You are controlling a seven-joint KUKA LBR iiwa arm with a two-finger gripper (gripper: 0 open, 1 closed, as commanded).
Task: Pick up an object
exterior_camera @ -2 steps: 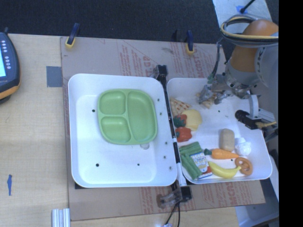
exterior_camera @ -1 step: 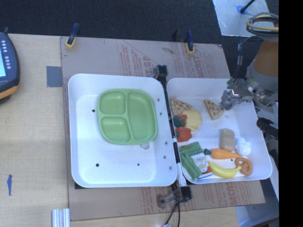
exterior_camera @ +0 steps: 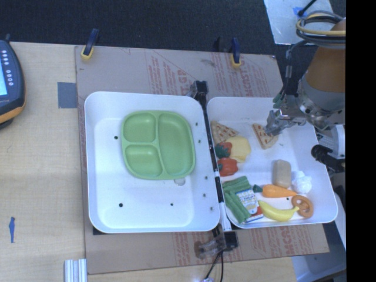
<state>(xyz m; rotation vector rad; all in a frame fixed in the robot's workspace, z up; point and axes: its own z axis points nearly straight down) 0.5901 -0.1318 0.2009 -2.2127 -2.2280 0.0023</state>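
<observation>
The right-hand bin (exterior_camera: 326,175) holds a scatter of toy foods. A tan waffle wedge (exterior_camera: 264,136) lies at its far side with the gripper (exterior_camera: 275,124) directly over it (contact cannot be judged). Another waffle piece (exterior_camera: 222,131) sits far left, beside a yellow item (exterior_camera: 240,149) and a red-and-green one (exterior_camera: 226,164). Near the front lie green beans (exterior_camera: 235,194), a banana (exterior_camera: 277,211), a carrot (exterior_camera: 278,191) and a pretzel (exterior_camera: 302,205).

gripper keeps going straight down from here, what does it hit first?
Most likely the waffle wedge in the right bin: the gripper sits right at its upper edge. Depth is hard to judge from this slant, so it may meet bin floor beside it.
</observation>
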